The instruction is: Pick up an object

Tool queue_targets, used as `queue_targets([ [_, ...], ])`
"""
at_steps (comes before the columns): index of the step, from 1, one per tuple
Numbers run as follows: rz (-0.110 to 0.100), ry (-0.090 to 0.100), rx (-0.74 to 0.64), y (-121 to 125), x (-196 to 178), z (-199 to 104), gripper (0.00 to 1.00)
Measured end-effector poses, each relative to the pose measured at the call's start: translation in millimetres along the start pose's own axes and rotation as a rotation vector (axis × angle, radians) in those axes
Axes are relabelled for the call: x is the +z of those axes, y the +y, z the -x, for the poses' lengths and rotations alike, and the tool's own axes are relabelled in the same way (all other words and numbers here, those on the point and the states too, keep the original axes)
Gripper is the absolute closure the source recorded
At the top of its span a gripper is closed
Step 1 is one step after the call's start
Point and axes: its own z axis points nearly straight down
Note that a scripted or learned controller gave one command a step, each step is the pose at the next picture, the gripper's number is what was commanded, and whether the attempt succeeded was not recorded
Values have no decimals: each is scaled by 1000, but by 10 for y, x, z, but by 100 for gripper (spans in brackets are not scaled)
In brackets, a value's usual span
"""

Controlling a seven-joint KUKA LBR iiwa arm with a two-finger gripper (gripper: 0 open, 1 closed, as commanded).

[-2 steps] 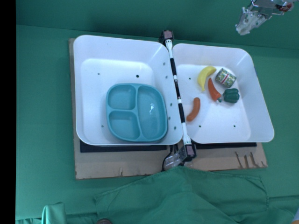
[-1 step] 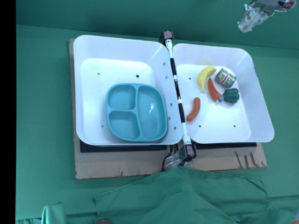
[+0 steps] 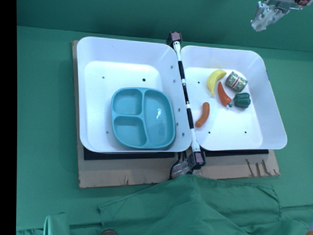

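Scanning from the left, you meet the left shallow white plastic bin point(image 3: 93, 58), which carries a teal three-compartment plastic plate point(image 3: 143, 117) lying flat toward its lower middle. A black-and-white striped bar point(image 3: 184, 89) runs along the seam where this bin meets the right shallow white plastic bin point(image 3: 266, 126); both sit on a brown cardboard sheet point(image 3: 122, 173) over the green-covered counter point(image 3: 44, 106).

Your candidates for picking all lie in the right bin. Nearest the seam is an orange sausage-shaped toy point(image 3: 202, 115), standing apart from the rest. Further right a yellow toy banana point(image 3: 214, 79), a small red-orange toy carrot or pepper point(image 3: 224, 95), a small round can with a green label point(image 3: 236, 81) and a dark green toy bell pepper point(image 3: 242, 100) crowd together, some touching or nearly so.

The tool point(image 3: 264, 17) hangs high at the upper right, beyond the back edge of the right bin and well apart from every object. It carries nothing, and you cannot tell from here whether it is apart or together.

By my reading you are at the approach step, with no grasp begun. The next move calls for bringing the tool over the right bin and descending on one item; the lone orange sausage looks the cleanest target.
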Motion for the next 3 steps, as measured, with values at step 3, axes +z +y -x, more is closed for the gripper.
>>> queue_targets([
  [3,-4,9,-7,-24,-27,1,100],
])
